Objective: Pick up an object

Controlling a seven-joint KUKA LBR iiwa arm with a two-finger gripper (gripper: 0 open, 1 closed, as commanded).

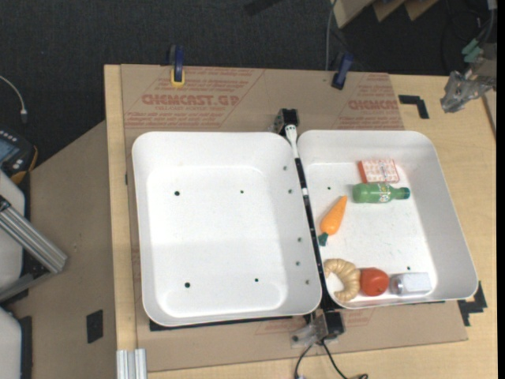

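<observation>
The right bin [442, 204] holds several small objects. A pink patterned box [379, 170] lies near its back, with a green bottle [380, 194] on its side just in front of it. An orange carrot [334, 215] rests by the bin's left wall. Along the front wall lie a beige croissant [342, 277], a red round object [373, 281] and a small silver can [412, 283]. My gripper [462, 90] hangs at the far upper right, outside and behind the right bin, well away from every object.
The left bin [158, 212] stands beside the right one on a cardboard sheet [237, 93]. Two clamps [177, 65] hold the sheet's back edge. A cable and connector [319, 330] sit at the front between the bins.
</observation>
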